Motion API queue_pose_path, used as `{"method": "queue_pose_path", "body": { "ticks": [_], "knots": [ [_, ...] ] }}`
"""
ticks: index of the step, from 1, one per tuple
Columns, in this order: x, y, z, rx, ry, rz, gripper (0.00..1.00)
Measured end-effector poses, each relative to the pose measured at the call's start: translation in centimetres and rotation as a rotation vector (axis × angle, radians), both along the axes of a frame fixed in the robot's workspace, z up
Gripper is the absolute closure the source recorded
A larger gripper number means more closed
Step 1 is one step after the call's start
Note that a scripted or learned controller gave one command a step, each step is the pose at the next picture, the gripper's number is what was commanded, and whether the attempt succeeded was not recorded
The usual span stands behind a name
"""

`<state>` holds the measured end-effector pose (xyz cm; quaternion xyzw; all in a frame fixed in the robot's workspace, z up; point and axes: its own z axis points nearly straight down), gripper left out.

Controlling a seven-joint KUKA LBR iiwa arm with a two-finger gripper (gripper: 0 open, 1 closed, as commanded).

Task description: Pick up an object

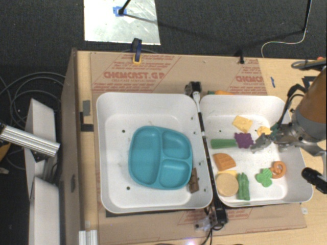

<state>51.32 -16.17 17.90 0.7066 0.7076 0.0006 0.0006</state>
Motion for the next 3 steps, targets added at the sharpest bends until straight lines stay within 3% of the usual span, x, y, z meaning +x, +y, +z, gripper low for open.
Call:
{"method": "queue_pose_path", "body": {
  "ticks": [1, 2, 3],
  "knots": [
    [-2.7, 5.9, -9.8, 0.001, 0.001, 0.005, 0.0],
    [4.1, -0.8, -3.8, -0.007, -0.011, -0.001, 0.0],
    [6.9, 1.5, -9.7, 0.001, 0.001, 0.005, 0.0]
  ]
}}
